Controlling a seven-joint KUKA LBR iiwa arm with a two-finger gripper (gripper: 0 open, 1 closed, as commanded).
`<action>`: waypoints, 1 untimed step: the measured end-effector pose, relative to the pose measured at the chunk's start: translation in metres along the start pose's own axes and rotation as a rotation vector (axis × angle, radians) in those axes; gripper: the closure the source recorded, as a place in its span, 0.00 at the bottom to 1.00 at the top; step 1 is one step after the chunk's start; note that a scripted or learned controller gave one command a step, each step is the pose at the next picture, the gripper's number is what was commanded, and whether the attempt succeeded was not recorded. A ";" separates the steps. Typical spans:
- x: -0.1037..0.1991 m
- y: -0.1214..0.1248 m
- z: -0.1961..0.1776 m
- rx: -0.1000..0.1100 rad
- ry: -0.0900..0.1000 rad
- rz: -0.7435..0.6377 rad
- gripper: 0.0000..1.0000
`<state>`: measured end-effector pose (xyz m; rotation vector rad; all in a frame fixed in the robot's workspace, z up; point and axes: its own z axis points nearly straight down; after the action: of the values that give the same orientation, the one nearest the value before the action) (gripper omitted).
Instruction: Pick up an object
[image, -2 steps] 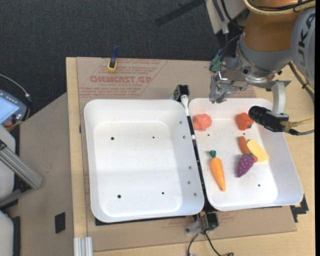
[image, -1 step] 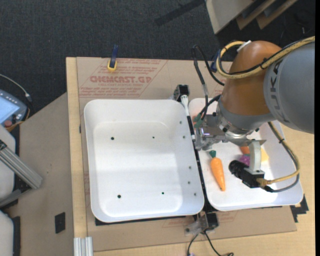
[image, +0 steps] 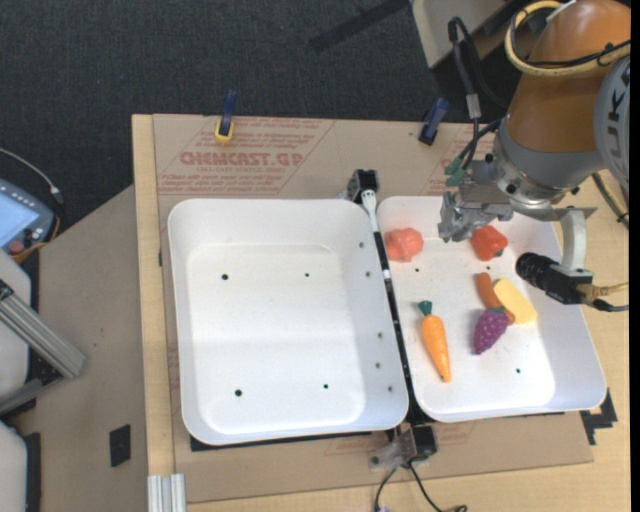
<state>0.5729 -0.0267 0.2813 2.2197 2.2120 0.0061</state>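
arm: reaching in from right | gripper (image: 458, 228): lowered, pointing down

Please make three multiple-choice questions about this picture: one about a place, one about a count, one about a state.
1. Where does the carrot lie?
A. in the left bin
B. in the right bin
C. on the cardboard

2. How many toy foods lie in the right bin?
A. three
B. four
C. six

3. How does the gripper stand to the red piece?
A. poised over the bin, just left of the piece
B. lifting it high
C. over the left bin

Answers: 1 B, the carrot lies near the right bin's left wall. 2 C, counting carrot, grapes, yellow block, sausage and two red pieces. 3 A, the gripper is beside the piece.
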 end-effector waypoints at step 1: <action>0.027 -0.042 0.091 0.019 0.005 -0.003 1.00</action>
<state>0.5315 0.0002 0.1899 2.2287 2.2271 -0.0103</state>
